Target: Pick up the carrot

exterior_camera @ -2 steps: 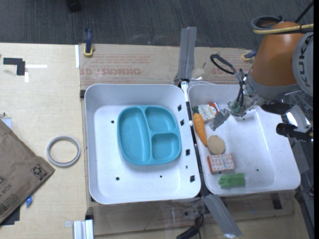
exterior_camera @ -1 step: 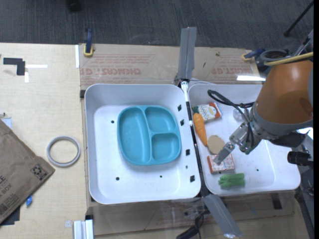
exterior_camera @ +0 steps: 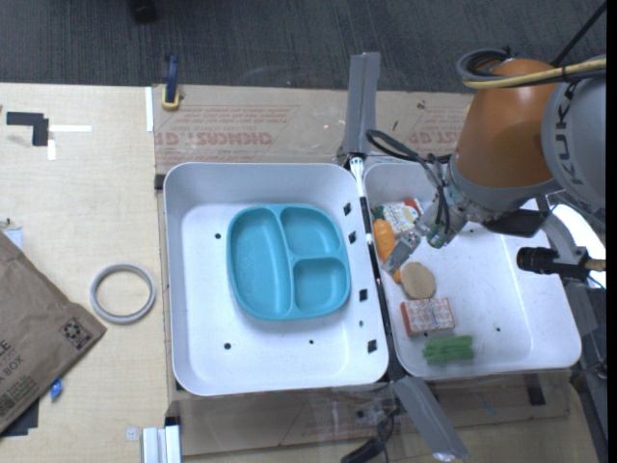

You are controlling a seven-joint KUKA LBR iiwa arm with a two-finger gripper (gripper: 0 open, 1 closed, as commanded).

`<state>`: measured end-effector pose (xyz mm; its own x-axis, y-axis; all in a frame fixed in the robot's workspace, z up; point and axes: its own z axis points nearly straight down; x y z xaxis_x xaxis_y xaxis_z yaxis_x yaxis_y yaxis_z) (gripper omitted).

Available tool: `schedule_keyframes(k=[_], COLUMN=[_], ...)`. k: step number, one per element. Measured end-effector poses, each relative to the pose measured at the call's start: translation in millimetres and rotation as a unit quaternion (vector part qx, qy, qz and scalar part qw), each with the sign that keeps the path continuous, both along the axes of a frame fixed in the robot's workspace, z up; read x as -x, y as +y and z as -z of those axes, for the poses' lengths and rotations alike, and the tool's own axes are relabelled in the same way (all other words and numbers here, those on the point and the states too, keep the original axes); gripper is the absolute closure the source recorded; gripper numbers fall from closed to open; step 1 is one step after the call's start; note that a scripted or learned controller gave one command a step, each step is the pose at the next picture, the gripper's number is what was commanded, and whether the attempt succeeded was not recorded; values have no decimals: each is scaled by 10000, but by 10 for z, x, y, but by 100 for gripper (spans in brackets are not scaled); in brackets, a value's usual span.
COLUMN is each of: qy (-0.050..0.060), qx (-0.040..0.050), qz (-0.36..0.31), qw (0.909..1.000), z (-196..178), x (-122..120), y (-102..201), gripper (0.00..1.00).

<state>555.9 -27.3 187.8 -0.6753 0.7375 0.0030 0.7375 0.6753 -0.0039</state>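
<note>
Camera view: the claw is low in the right bin, touching the carrot; its grip cannot be told.

the arm is grey, with a broad, rounded orange band above the wrist and part of the black letters "kuk" on its grey shell at the right; a yellowish cable runs across the top of the band and thin black cables loop beside it, and the gripper below is a cluster of grey and black metal parts
</note>
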Motion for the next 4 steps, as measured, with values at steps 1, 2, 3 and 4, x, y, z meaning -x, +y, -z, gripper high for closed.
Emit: schedule_keyframes(k=[1,2,3,4], qy=[2,-7,1,-29], qx=[-11,-10,-26,-6], qz=[-1067,-1789,-3058,-1778], qw=[9943,9839,9521,9841], z=[-3,-3,326,65], x=[332,101,165,183], y=[-346,76,-677,-1490], gripper=[0,0,0,0])
